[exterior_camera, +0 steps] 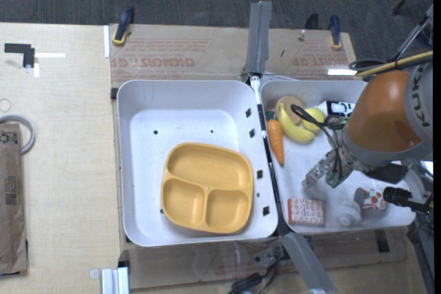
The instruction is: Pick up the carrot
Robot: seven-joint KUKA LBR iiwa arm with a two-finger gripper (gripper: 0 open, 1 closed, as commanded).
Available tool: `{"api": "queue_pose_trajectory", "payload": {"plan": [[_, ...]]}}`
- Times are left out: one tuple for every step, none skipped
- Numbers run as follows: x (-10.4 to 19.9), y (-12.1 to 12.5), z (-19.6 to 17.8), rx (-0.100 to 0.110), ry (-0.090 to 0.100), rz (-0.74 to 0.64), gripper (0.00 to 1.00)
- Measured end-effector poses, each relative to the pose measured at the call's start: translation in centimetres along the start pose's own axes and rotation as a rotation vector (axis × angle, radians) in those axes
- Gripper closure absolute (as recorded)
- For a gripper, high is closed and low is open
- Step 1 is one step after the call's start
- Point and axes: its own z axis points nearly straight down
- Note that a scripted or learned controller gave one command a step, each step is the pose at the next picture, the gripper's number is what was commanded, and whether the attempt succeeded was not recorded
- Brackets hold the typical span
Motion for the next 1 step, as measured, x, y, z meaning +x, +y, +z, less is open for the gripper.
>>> {"api": "queue_pose_trajectory", "payload": {"plan": [[0.51, -2.96, -0.02, 0.0, 0.001, -0.038, 1.0]]}}
